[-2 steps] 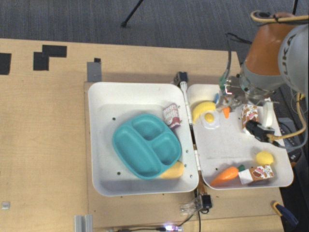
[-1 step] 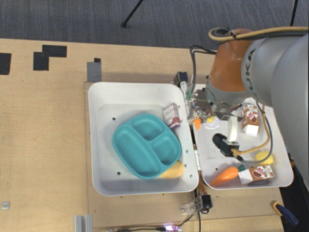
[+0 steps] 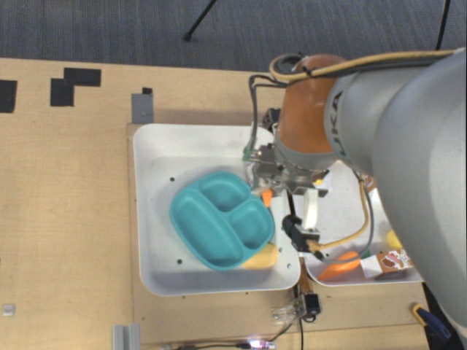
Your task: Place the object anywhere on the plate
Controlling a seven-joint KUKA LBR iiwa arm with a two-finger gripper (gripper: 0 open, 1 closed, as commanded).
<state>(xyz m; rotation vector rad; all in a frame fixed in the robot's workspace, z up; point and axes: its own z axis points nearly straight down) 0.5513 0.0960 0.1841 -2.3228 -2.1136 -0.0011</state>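
We note the gripper (image 3: 267,192) at plate (image 3: 219,221) 2 o'clock edge; arm (image 3: 379,122) hides jaws, grip state can't tell; small orange item (image 3: 267,196) partly hidden.

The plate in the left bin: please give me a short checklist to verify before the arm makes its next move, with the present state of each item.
1. Plate lies flat in the left bin: ok.
2. Plate compartments free to receive an object: ok, all three look bare.
3. End effector is near the plate: ok, it is at the plate's upper right rim.
4. An object is held: cannot tell; a small orange piece shows there, but the grip is hidden.
5. Yellow item is on the plate: not ok, it lies beside the lower right rim.
6. Right bin holds other items: ok, an orange one shows.
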